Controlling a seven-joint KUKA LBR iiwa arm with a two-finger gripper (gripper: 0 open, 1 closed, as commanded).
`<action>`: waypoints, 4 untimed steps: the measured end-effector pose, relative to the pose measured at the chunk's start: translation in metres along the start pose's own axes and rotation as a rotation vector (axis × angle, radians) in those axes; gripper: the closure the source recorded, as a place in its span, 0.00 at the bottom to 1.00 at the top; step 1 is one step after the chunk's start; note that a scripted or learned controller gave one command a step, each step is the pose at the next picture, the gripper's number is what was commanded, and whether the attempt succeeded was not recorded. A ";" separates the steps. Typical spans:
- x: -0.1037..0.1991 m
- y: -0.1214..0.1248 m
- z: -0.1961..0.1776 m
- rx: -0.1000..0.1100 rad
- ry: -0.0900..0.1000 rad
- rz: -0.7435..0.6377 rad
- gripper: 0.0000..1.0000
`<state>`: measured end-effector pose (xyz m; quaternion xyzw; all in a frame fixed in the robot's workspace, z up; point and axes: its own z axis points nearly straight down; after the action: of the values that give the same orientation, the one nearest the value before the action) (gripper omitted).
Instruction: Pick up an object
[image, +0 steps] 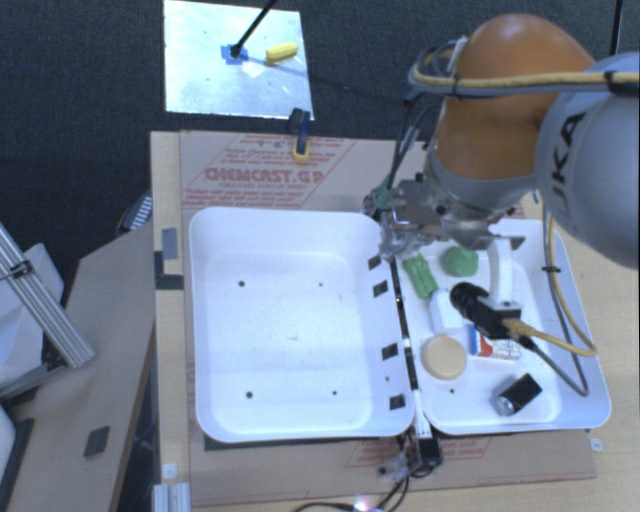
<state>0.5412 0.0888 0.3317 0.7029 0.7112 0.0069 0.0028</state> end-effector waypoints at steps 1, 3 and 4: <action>0.016 0.063 -0.022 0.005 -0.005 0.004 1.00; 0.120 -0.014 -0.063 0.010 -0.002 0.003 1.00; 0.149 -0.054 -0.071 0.013 -0.004 0.003 1.00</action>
<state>0.4847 0.2365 0.4031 0.7040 0.7102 0.0009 -0.0006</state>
